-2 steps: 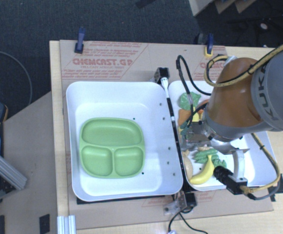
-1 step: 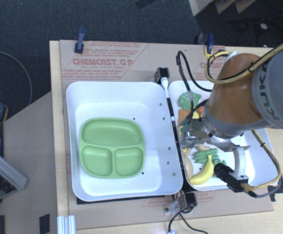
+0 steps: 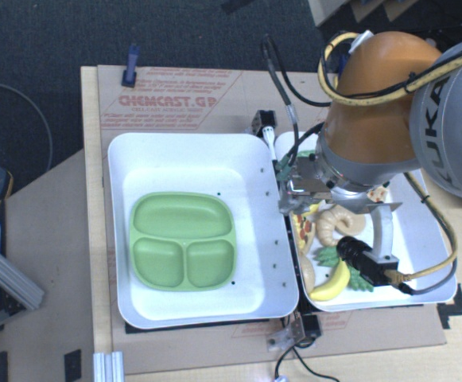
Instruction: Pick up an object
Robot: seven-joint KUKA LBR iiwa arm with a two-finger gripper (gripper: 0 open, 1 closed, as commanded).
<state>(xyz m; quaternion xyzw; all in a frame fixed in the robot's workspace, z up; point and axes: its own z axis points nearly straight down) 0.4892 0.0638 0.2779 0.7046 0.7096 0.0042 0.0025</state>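
**Inspection: arm over right bin, no grasp confirmed**

The arm (image 3: 374, 110) reaches in over the right bin (image 3: 425, 221), with its orange band and wrist body directly above that bin's near-left portion. The wrist covers the jaws from above, so I cannot tell whether they are spread or pressed together. Nothing can be confirmed as held.

Candidate items lie clustered in the right bin, close to the wall shared with the left bin (image 3: 123, 213). A banana (image 3: 331, 283) lies at the near edge of the cluster, curved and partly clear of the wrist. A pale curled piece (image 3: 331, 223) lies just beyond it, and a green leafy item (image 3: 326, 255) lies between the two, touching or nearly touching both. The left bin holds a green divided plate (image 3: 183, 239), well apart from the arm. Both bins rest on the surface (image 3: 167, 114).

Handling judgement: the banana looks like a light toy piece, probably stiff with a smooth, somewhat slippery skin. It is best gripped across its thick middle, with the jaws set square to its length, as the tapered ends would likely slide out. The crowding is the main risk: the leafy item may be pinched along with the banana, or the banana pushed against the bin wall. The plate is wide and flat and offers a poor hold.
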